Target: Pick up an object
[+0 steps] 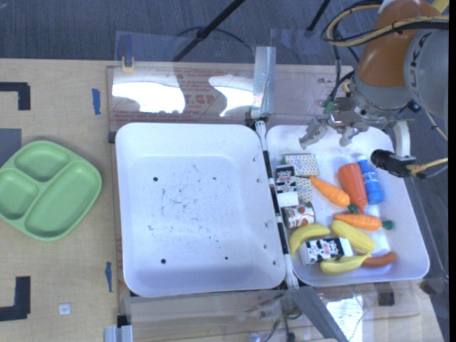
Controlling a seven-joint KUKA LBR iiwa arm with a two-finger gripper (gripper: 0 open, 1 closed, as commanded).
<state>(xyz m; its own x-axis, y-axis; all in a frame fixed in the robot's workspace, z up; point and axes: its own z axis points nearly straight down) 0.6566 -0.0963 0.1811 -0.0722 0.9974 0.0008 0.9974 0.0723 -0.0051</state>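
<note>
- Gripper (329, 134) hangs over the right bin's (417, 226) far end, fingers apart, seemingly holding nothing (view is small).
- Carrots (330, 190), bananas (317, 234) and a blue bottle (370, 180) lie below.

The arm (399, 41) reaches in from the upper right, orange band up, wrist bent down; the gripper (329, 132) hangs with fingers (311, 135) spread, holding nothing.
</note>
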